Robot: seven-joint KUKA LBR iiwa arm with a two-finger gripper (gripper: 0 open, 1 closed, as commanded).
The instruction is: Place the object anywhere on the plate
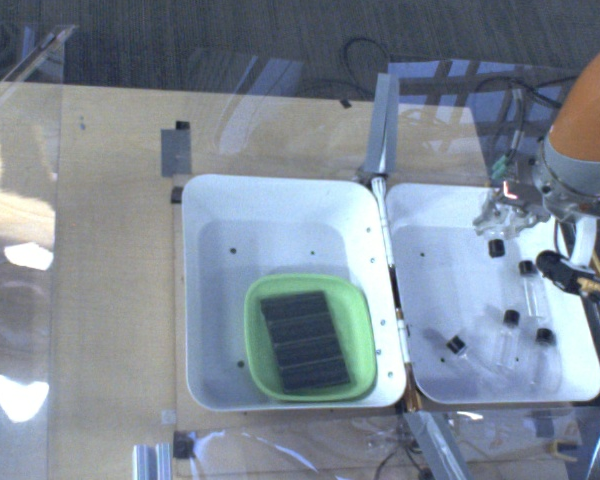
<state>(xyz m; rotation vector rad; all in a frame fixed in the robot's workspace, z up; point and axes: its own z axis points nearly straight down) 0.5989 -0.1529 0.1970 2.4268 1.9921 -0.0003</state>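
At the upper right corner of the right-hand shallow white bin (425,268), the two-finger gripper (500,220) is hanging low over the bin floor, its pale metal fingers pointing down and toward the left; the fingers are too small and blurred to read, so whether the jaws are parted or closed, and whether anything is sitting between them, cannot be told; a small red light is glowing on the wrist just above them; the grey arm with its orange band (588,103) is reaching in behind it from the right edge. Just below the gripper a small black cap-like piece (496,248) is lying on the bin floor; further out, several clear vials with black caps (533,296) are lying scattered across the right half of that bin, and one small black piece (456,345) is resting apart from them near the bin's lower middle. In the left-hand shallow white bin (210,268), well apart from the gripper, the green square plastic plate (258,313) is sitting toward the lower right, bearing a dark ribbed rectangular block (304,340) that is lying tilted across its middle; both bins are standing side by side on the pale wooden bench (90,268).
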